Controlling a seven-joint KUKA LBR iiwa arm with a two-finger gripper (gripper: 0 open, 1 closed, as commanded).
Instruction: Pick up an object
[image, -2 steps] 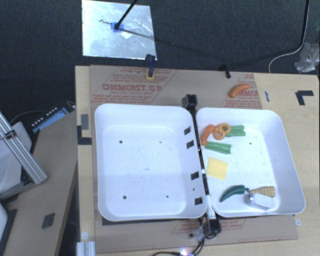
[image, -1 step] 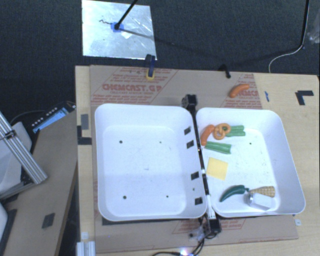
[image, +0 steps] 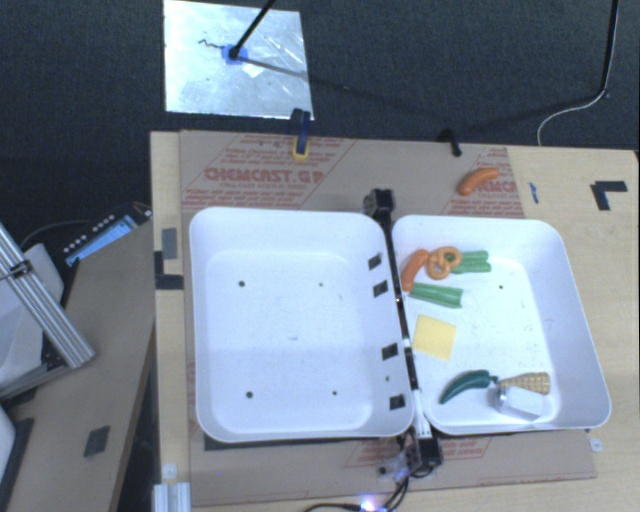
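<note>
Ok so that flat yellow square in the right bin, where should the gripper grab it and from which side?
The yellow square lies flat on the right bin's floor, clear of the green bean above it and the dark green pepper below. A straight-down approach looks best, closing the fingers across two opposite edges. Being thin, it may slip, so the fingers probably need to reach the floor.

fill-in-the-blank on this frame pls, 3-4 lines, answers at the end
1. The flat yellow square lies in the ____ shallow white bin.
2. The lone orange sausage-shaped piece lies on the brown cardboard sheet, ____ both bins.
3. The long green bean-shaped piece lies directly above the yellow square, which is ____ in colour than it.
4. The dark green curved pepper lies beside the tan ____ cone.

Answers: right; outside; lighter; waffle-patterned
</note>
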